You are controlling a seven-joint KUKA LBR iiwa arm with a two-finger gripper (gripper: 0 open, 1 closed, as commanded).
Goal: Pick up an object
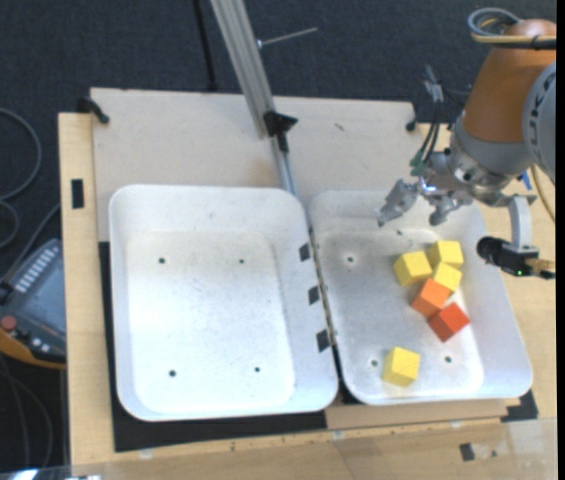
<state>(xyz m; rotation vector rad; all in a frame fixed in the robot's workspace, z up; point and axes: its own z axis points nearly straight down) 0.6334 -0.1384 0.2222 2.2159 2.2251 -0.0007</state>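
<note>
Overhead, the pincer (420,205) hangs open and holds nothing, above the far end of the right bin (362,298), near the yellow cubes (430,263).

Matt surfaces, bare metal

Both white bins (212,298) look like matt, speckled plastic; the bench (192,128) pale wood; the slanted post (242,48) ribbed bare metal.
</note>
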